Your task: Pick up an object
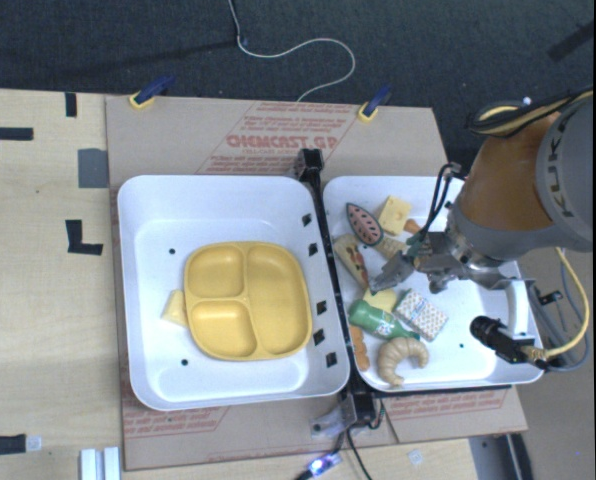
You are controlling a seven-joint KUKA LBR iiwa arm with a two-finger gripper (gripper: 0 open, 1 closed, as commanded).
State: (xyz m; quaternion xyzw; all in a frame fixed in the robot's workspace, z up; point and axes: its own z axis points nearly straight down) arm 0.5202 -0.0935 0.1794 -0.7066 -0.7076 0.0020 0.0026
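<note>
The KUKA arm [523,183] leans over the right bin [483,368], its gripper [398,273] low above the cluttered left half; whether anything is pinched, I cannot tell. Below it lie a green bottle [374,318], a checkered packet [421,314] and a croissant [400,356], probably the targets.

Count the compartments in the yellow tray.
3. The tray lies in the left bin: one compartment at upper left, one at lower left, one long one along the right.

Right bin [478,368] left half crowded; right half bare; yellow plate [248,300] fills left bin [138,298].
</note>
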